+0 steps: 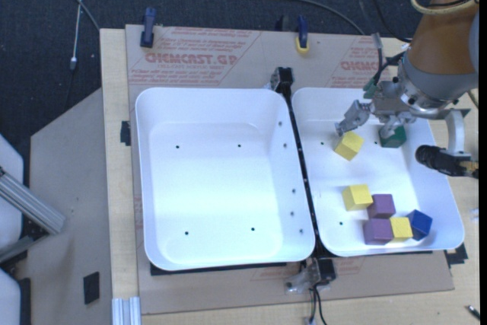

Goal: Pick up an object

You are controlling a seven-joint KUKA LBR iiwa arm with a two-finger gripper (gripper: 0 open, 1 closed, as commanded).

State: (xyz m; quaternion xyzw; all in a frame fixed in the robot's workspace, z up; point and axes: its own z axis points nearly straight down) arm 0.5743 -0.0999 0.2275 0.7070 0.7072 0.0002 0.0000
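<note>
In the right bin (327,186) my gripper (370,132) hangs over the far part, its two fingers spread wide and open. A tilted yellow block (348,146) lies just under the tip of the left finger (352,119), outside the gap between the fingers. The right finger (393,136) ends in a green pad. Nothing sits between the fingers. Toward the bin's near right corner there is a cluster: a yellow block (357,196), a purple block (382,205), another purple block (377,230), a small yellow block (401,227) and a blue block (420,223).
The left bin (152,164) stands beside the right one, their rims meeting at a black divider (299,164). Blue clamps (148,17) hold the cardboard sheet at the back. A black fitting (437,158) sticks out by the right bin's right rim.
</note>
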